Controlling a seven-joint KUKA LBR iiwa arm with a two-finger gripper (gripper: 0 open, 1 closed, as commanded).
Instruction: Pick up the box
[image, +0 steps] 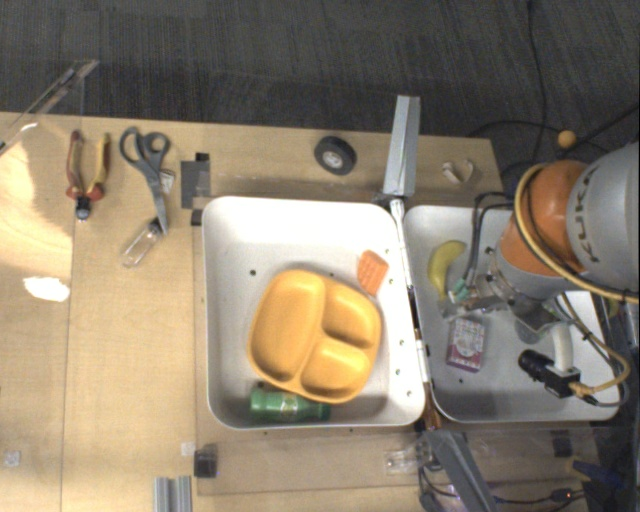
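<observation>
You've not got the box (467, 342) yet: it lies flat on the right bin (490, 405) floor, just below the jaws (478, 298) w/ arm low over it, can't tell if they're wide or narrow, so grasp + lift remain.

The gripper (478, 300) sits under the arm's own wrist, so whether its fingers are apart or together cannot be told. Just below it, the box (467, 342) shows print too small to read, and its upper edge slips under the gripper's hardware. Far to the gripper's left, the green bottle (287, 404) lies partly hidden beneath the yellow divided tray (315, 335).
</observation>
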